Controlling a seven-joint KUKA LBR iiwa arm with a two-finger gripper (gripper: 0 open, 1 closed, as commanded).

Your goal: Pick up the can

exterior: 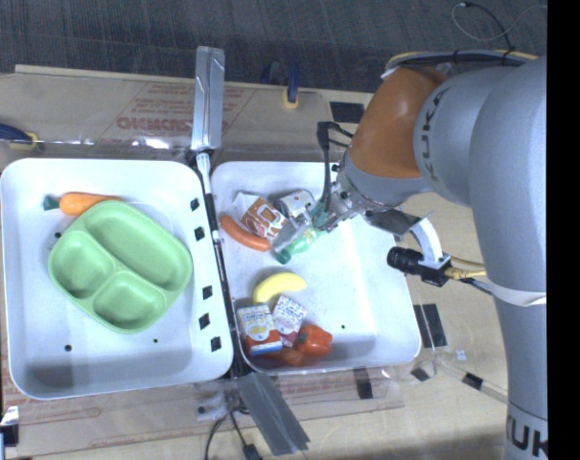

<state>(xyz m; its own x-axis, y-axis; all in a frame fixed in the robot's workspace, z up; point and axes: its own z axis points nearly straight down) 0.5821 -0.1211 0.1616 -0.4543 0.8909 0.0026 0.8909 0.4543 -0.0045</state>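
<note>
We see two white bins side by side, and the can point(296, 204) lies in the right bin point(366, 300), up near its top edge, at about eleven o'clock from the bin's middle. It is small and silver and seems to lie on its side. Just at its nine o'clock is a small box with orange on it point(262, 217), and a green bottle point(295, 242) lies at its six o'clock, touching or almost touching. The gripper point(325, 214) is right beside the can, at its three o'clock, reaching in under the big grey arm point(462, 132). The arm hides most of the tip, so we cannot tell if the jaws are open or closed, and we cannot say the can is held. We think this is the step of reaching for the can, just before a grab. Next, the jaws need to go around the can alone and not the bottle or the box, then squeeze and lift straight up. The left bin point(40, 353) holds a green plate point(122, 264) and a carrot point(83, 201).
</note>
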